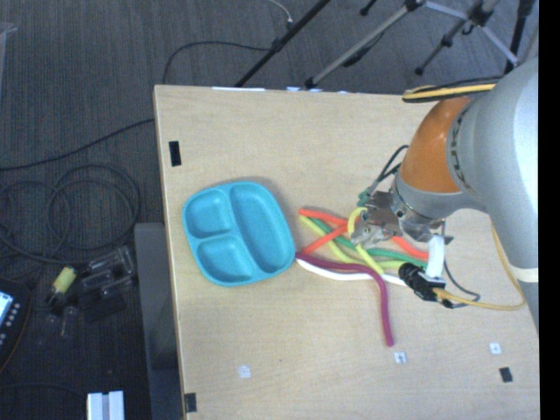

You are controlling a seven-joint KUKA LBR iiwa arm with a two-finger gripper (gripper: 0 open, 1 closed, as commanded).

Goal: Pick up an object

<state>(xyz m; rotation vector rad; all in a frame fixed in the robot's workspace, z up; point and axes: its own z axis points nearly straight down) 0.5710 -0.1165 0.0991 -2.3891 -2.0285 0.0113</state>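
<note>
The gripper (372,226) hides the right part of the tangle of colored strips (350,248), its fingers are too small to tell, and the arm (499,147) is cut off by the right edge.

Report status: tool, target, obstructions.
Tool down over the strand bundle, grip unconfirmed. Blue divided tray beside the bundle, left. Cables trail off the wrist.

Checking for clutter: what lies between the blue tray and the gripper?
In the camera view, a tangle of coloured cords fills the stretch from the blue tray to the gripper, red and yellow strands nearest the tray.
</note>
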